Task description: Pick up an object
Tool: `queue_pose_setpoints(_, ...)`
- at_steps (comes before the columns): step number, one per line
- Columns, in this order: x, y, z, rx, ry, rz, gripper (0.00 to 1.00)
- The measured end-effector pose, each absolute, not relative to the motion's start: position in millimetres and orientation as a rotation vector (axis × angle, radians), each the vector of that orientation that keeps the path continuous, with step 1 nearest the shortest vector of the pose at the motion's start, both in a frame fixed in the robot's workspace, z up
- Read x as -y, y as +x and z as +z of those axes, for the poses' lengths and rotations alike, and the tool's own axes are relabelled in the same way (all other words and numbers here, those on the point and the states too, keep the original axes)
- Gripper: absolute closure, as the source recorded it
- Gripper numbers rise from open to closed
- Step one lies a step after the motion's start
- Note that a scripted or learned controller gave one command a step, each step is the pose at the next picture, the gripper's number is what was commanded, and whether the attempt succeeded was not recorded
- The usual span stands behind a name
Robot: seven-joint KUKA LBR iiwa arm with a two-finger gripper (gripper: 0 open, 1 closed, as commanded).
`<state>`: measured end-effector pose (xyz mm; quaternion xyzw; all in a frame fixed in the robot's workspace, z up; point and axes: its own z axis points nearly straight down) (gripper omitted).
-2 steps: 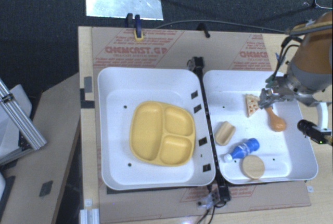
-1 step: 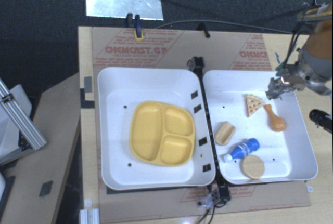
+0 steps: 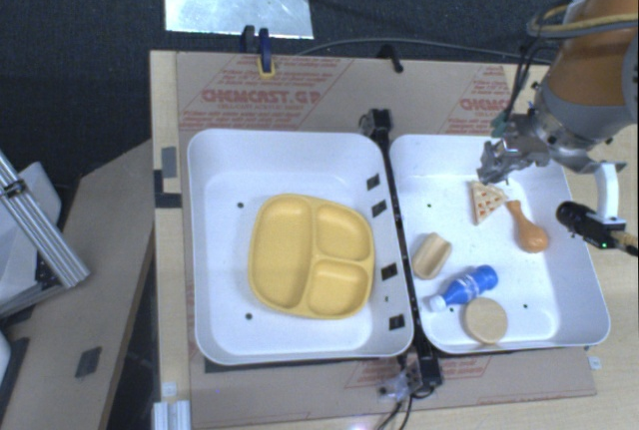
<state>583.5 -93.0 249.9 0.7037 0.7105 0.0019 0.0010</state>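
My gripper [image 3: 496, 166] hangs over the back of the right bin [image 3: 569, 318], just above and left of a pizza slice toy [image 3: 486, 202]. A tan drumstick [image 3: 525, 226] lies right of the slice. Nearer the front are a bread roll [image 3: 431, 254], a blue bottle [image 3: 465, 286] lying on its side and a round tan disc [image 3: 485, 320]. Nothing shows between the fingers, and their spacing is too small to read.
The left bin [image 3: 225, 179] holds a yellow divided plate [image 3: 310, 256]. A black divider with clips [image 3: 391, 228] runs between the bins. A black fixture [image 3: 589, 221] sits at the right bin's right rim. Cardboard lies under both bins.
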Motion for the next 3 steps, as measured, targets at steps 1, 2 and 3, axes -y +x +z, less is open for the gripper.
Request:
queue_pose_setpoints(1, 39, 581.3, 253, -2.231, 2.210, 0.004, 1.00)
queue_pose_setpoints(2, -7, 594.7, 245, -2.230, 2.211, 0.004, 1.00)
queue_pose_setpoints(3, -70, 591.8, 239, -2.234, 2.210, 0.004, 1.00)
